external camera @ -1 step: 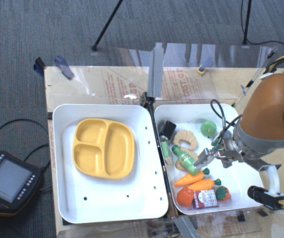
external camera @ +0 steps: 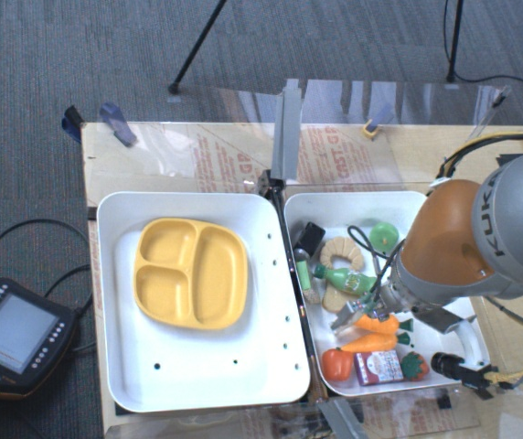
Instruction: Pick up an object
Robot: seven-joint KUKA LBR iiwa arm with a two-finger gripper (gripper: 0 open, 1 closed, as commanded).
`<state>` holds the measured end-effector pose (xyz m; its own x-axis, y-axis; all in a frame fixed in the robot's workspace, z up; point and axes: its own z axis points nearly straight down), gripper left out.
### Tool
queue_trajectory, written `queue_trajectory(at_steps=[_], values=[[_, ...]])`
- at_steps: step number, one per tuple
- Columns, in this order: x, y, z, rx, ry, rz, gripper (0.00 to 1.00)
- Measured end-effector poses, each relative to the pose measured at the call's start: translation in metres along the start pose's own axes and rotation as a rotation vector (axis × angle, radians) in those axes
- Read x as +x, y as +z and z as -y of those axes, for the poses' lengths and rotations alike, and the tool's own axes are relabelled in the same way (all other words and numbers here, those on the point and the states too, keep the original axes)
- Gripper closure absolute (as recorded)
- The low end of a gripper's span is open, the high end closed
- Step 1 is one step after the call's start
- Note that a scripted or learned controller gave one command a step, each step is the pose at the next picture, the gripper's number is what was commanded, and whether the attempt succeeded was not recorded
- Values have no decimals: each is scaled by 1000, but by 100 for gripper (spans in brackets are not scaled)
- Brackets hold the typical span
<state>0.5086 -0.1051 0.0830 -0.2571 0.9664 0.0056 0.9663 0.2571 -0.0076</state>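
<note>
An overhead, slanted look at a wooden bench (external camera: pixel 152 158) carrying 2 shallow white bins side by side. The left bin (external camera: pixel 124 373) fills the centre-left of the frame and holds a yellow divided plate (external camera: pixel 191 272) with 3 compartments, lying flat in the bin's upper half.

The right bin (external camera: pixel 335 199) sits at centre-right and is crowded with small toys. Near its upper left corner lies a black block (external camera: pixel 309 237). Just right of that is a tan ring-shaped piece (external camera: pixel 342 252), and further right a round green ball (external camera: pixel 384 237). A green bottle (external camera: pixel 348 279) lies tilted across the middle of the bin, over a beige piece. Below it, 2 orange carrots (external camera: pixel 373 333) lie side by side, roughly horizontal. At the bin's lower edge sit a red tomato (external camera: pixel 336 365), a small red box with a label (external camera: pixel 378 368) just right of it, and a red strawberry with green leaves (external camera: pixel 414 366) beside the box.

The grey arm with its broad orange band (external camera: pixel 444 240) reaches in from the right edge and hangs over the right half of this bin. The gripper (external camera: pixel 364 315) points down and left into the clutter, its tip just above the carrots and close to the green bottle. Whether its fingers are spread or closed cannot be made out, and nothing is seen held between them.

At the lower left of the frame, on the grey floor, rests a handheld control pendant with a screen (external camera: pixel 10 335).
</note>
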Motion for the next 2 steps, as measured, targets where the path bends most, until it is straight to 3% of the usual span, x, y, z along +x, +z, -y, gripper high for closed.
queue_trajectory(at_steps=[1,2], values=[[-5,-5,3,6,14,-4,100],[25,-167,-36,-11,77,6,100]])
